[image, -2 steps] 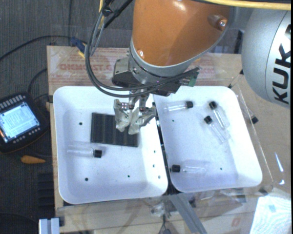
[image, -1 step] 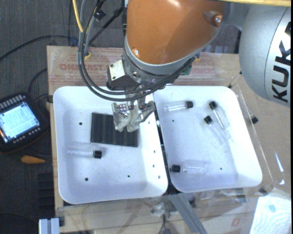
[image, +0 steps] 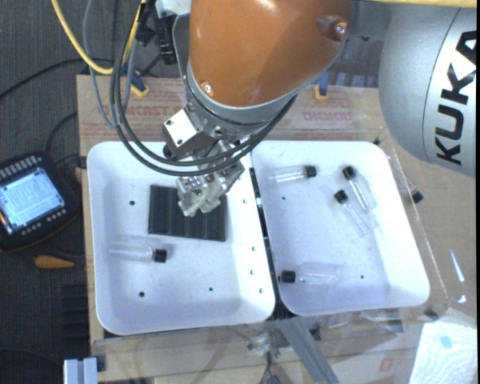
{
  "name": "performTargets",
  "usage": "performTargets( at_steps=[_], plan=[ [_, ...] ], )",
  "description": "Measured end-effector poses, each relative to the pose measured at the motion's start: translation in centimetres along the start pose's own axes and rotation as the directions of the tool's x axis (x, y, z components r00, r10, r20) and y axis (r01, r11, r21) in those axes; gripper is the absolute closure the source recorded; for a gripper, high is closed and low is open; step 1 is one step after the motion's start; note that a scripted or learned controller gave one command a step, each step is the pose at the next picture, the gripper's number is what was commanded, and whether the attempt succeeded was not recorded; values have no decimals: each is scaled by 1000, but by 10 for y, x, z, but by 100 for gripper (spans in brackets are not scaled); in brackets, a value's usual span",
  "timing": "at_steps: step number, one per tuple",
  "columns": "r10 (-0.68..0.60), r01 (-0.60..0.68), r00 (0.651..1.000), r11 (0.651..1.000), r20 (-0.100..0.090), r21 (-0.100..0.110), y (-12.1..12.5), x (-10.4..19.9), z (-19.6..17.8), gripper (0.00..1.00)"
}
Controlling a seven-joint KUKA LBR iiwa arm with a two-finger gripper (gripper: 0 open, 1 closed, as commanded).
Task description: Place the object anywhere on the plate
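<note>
Gripper [image: 198,196] sits over the plate [image: 166,214]; vial [image: 138,252] lies nearby, apart.

A robotics lab: a KUKA arm [image: 432,62] trailing loose cables [image: 120,94], a teach pendant [image: 24,202] at the table's left edge.

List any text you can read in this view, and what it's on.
"KUKA", partly cut off, on the grey arm.
Red print on the bench board behind the bins: too blurred to read.
Handheld screen, left: too small to read.
</note>
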State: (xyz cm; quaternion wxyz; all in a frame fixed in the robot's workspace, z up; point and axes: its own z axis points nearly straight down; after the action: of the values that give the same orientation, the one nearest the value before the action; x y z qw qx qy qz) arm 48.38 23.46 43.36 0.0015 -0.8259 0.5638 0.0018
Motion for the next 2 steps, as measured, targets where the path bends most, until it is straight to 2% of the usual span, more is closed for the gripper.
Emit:
performTargets(
  at_steps=[1,2],
  plan=[
    [-282,282,959,959,0,-2,0,1,10,100],
    [-283,283,959,959,1,-1,0,0,10,0]
  ],
)
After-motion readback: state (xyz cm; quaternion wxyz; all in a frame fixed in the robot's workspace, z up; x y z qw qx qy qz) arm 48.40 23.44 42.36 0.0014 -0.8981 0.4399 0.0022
